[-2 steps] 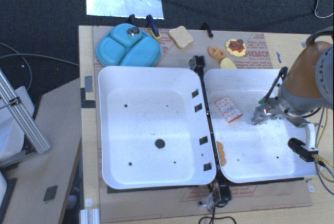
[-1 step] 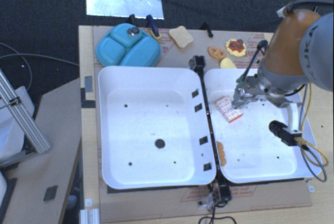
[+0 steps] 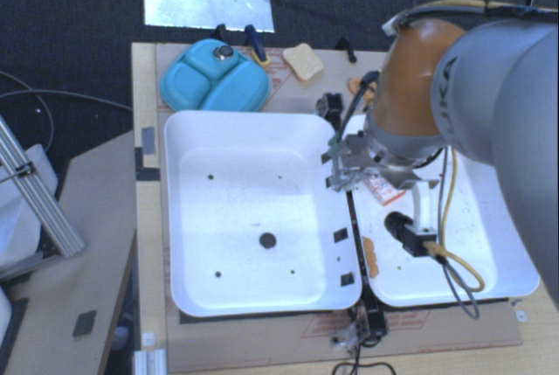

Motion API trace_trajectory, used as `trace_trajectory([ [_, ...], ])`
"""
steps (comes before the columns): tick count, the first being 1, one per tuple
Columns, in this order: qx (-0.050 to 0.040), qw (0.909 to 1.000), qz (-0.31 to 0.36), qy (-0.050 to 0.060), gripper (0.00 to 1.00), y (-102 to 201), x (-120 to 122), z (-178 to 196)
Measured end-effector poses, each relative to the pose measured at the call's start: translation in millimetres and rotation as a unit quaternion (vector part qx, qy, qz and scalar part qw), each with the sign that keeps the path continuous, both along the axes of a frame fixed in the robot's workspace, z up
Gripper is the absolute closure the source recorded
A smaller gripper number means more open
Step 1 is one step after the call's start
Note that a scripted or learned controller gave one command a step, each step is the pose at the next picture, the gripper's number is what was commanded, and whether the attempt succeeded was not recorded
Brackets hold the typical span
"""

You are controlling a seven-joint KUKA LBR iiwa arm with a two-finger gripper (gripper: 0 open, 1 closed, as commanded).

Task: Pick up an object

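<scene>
From the camera view, looking down at a slant: grey arm (image 3: 489, 93) reaching in from the right, low over the right bin (image 3: 489, 281), with the gripper (image 3: 346, 170) just above the divider between the two bins; open or closed, cannot tell, being masked by the wrist. Nothing seen held. Nearest candidates: a red-and-white packet (image 3: 382, 190) just beside the gripper in the right bin, partly tucked under the wrist, and a small orange piece (image 3: 369, 256) near the same bin's left wall. In the left bin (image 3: 188, 190), a small dark round object (image 3: 267, 239) well apart from the gripper. Likely trouble: closing so near the divider and catching the bin wall instead of the packet; pinching only a corner of the flat packet and dropping it on the lift; nudging the orange piece tighter against the wall. Also possible: snagging the yellow cable (image 3: 456, 264) looping low over the right bin
</scene>
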State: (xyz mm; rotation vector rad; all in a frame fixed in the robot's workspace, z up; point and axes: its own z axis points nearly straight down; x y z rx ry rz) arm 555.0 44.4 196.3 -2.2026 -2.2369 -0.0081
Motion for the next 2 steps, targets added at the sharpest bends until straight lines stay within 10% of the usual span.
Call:
trace_trajectory([
  [1,-0.0029,0.9999,-0.01,0.0,1.0,-59,-71,54],
  [2,-0.0015,1.0,-0.003,0.002,1.0,21,-54,-3],
])
